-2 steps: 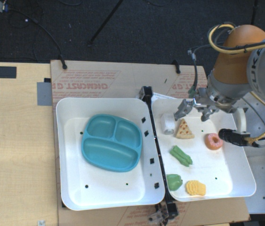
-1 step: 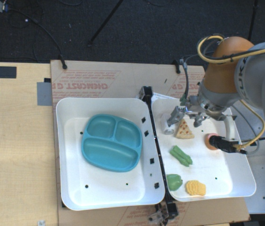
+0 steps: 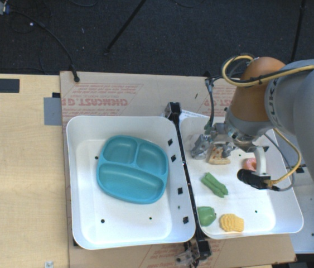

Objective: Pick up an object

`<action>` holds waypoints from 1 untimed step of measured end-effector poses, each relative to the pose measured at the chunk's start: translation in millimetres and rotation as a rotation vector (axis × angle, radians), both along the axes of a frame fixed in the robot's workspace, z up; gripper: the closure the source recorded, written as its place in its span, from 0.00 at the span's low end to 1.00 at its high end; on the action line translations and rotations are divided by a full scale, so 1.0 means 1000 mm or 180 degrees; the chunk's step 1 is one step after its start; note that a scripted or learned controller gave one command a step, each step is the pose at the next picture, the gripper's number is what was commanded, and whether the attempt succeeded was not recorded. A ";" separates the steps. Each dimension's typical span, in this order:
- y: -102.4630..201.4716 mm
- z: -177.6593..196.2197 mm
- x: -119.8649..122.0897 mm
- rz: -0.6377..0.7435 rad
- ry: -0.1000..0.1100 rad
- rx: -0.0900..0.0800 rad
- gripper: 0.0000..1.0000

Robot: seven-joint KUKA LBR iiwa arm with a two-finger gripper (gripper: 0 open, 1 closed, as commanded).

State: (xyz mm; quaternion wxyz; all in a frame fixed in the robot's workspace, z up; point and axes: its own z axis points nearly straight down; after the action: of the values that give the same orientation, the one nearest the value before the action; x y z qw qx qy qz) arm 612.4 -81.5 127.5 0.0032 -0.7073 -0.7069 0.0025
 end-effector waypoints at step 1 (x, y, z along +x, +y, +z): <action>-0.002 0.013 0.001 -0.0013 -0.0005 -0.0002 1.00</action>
State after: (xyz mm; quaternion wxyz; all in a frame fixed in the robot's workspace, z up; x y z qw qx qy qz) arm 613.0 -83.0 140.2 0.0025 -0.7088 -0.7054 0.0022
